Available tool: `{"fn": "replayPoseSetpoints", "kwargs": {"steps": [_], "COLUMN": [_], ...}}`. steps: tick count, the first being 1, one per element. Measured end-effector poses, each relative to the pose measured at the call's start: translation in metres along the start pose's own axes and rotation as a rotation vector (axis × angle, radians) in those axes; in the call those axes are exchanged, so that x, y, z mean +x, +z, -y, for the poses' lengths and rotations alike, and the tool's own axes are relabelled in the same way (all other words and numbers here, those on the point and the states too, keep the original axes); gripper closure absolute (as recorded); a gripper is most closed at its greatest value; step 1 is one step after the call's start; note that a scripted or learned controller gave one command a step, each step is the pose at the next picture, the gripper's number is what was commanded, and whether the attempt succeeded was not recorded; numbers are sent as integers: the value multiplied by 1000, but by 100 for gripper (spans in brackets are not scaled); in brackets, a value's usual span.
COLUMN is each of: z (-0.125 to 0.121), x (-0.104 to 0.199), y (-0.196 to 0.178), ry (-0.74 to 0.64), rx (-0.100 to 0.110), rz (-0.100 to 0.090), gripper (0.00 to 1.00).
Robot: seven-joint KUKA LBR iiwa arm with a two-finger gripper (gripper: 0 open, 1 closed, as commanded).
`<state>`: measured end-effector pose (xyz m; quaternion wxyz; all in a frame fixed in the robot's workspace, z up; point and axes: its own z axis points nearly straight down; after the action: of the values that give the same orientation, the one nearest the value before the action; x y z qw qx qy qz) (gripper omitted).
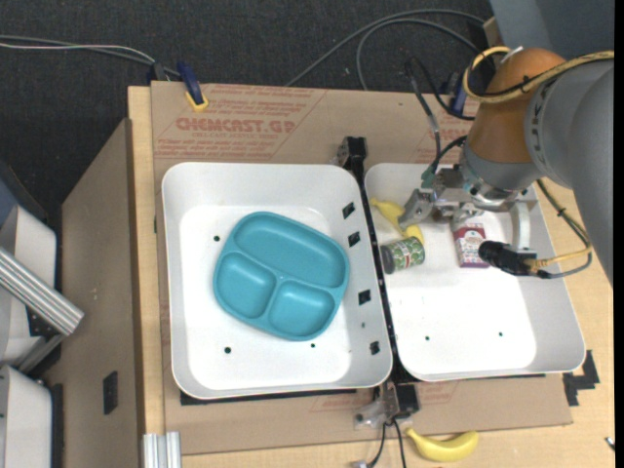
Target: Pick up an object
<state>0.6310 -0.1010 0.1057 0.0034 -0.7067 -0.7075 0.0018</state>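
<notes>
In the right bin a yellow banana-shaped toy lies at the far left corner. Just in front of it a small green can lies on its side, with a yellow bit at its upper end. A small pink and white box lies to the right of the can. My gripper hangs low over the bin's far left part, just right of the yellow toy and above the can. Nothing shows between its fingers.
The left bin holds a teal divided plate. A black divider with clips runs between the bins. A yellow banana lies on the bench in front of the right bin. A blue and yellow clamp sits at the cardboard's far left edge.
</notes>
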Motion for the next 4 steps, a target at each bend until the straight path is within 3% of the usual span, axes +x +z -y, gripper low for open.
{"fn": "replayPoseSetpoints", "kwargs": {"steps": [1,2,4], "z": [0,-1,-11], "x": [1,1,7], "y": [22,9,-102], "ry": [1,1,-1], "rx": [-3,-6,-14], "rz": [1,0,3], "gripper": [0,100,100]}}
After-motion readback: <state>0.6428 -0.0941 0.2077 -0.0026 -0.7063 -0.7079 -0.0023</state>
